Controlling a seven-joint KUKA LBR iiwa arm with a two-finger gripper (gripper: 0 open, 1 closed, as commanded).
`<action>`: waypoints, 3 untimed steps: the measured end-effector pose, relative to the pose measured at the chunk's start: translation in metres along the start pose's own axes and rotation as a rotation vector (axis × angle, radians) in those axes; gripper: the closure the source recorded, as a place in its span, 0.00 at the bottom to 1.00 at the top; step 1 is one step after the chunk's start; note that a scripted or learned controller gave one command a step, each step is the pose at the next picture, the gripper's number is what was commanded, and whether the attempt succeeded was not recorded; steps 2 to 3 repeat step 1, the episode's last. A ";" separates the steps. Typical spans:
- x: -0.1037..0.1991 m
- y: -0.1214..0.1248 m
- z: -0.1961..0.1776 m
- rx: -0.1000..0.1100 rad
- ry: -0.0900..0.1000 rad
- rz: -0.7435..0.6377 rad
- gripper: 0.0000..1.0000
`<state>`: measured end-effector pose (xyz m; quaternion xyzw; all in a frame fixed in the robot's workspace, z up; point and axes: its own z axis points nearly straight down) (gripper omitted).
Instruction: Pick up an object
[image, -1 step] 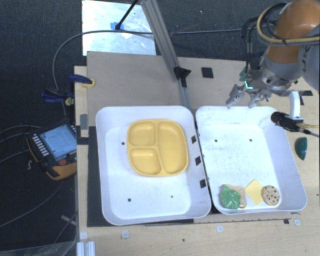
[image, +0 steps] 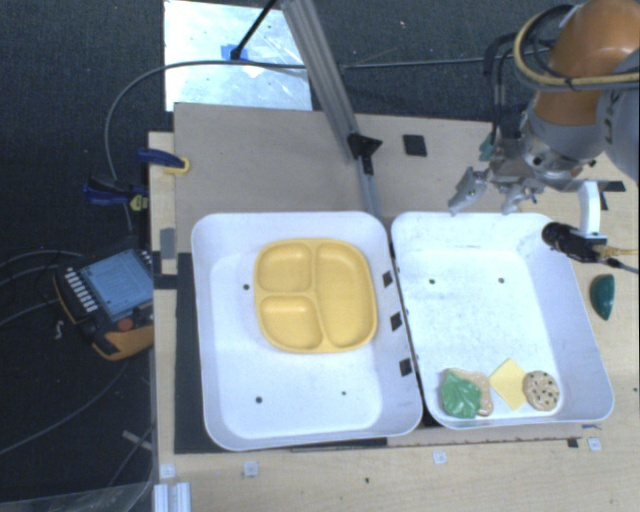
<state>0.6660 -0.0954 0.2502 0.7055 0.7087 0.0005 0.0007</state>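
Three small food items, a green leaf (image: 461, 394), cheese slice (image: 508, 383) and cookie (image: 541, 390), crowd the right bin's (image: 500, 290) lower edge; our jaws (image: 490, 190), apart and empty at upper right, should descend squarely over one.

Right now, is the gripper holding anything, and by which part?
Nothing is held. The gripper hangs open above the far edge of the right bin, with nothing between its fingers. The cookie, cheese slice and green piece lie in the bin's near end.

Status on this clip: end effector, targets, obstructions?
End effector open, holding nothing, over right bin's far rim. Green piece, yellow slice, cookie at near edge. No obstructions.
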 end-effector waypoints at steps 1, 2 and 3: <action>-0.006 0.001 0.060 0.002 -0.001 0.003 0.00; -0.006 0.001 0.060 0.002 -0.001 0.003 0.00; -0.006 0.001 0.060 0.002 -0.001 0.003 0.00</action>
